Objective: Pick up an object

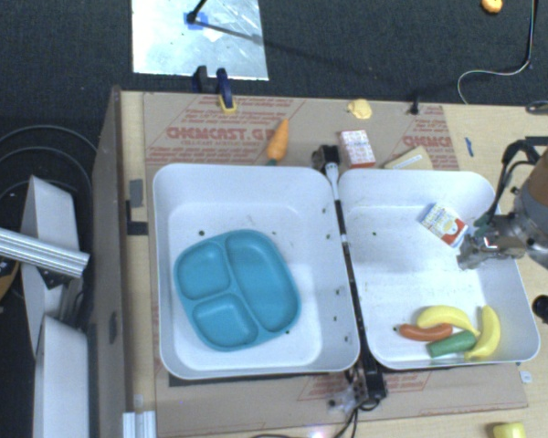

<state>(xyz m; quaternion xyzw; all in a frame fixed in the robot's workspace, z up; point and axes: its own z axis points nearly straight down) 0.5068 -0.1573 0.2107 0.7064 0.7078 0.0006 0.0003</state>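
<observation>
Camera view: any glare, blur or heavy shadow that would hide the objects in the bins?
Camera view: lighting even, shadows soft; glare on the foil sheet beyond the bench; gripper blurred; small carton and bananas in the right bin readable.

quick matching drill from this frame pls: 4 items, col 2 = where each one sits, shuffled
Items:
1. blue divided tray
2. small carton
3. bananas
4. toy carrot

Places:
A. on the cardboard behind the bins
B. right bin, front corner
C. left bin
D. right bin, rear, beside the gripper

Pairs: 1-C, 2-D, 3-B, 4-A
</observation>
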